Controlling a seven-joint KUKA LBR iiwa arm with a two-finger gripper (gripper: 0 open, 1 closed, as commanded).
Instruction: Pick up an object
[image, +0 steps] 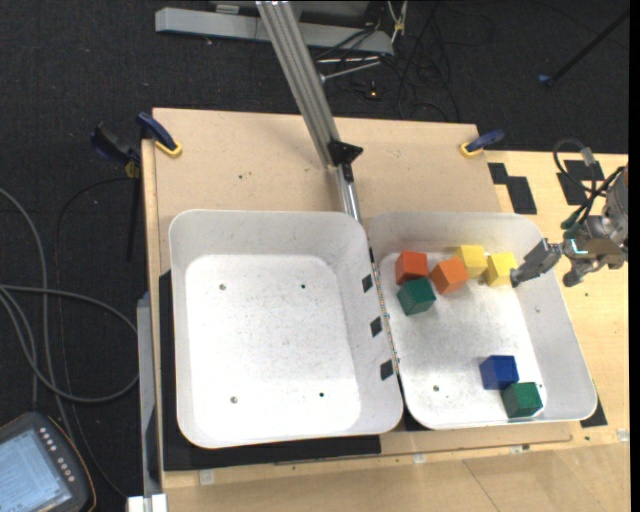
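Gripper (532, 267) low over the outer rim of the near bin (560, 330), tip pointed into the bin. Open or closed: cannot tell, tip too small and dark at this slant. Nothing seen held. Just ahead of the tip, touching or nearly so, first yellow block (501, 268); likely the pick, judging by the aim. Directly beyond it, second yellow block (472, 258), the two close enough to look joined. Further along the same line, orange block (450, 274), then red-orange block (411, 265), with pale green block (416, 296) tucked just beside that one. Off to one side of the gripper, toward the bin's front corner and well apart from the cluster, blue block (498, 371) and dark green block (522, 399), nearly touching. Far bin (200, 300) beyond all of these, out past the cluster. Handling, as a guess: small cube, probably light, stiff, flat-faced, no give under a squeeze; smooth sides may slip if caught on an edge or corner. Best hold probably across two opposite flat faces, centred. Trouble spot: the neighbour crowding the far face, little room there, so the two free side faces look the better pair. Risk of nudging the block into the cluster on approach. Pick not yet made.
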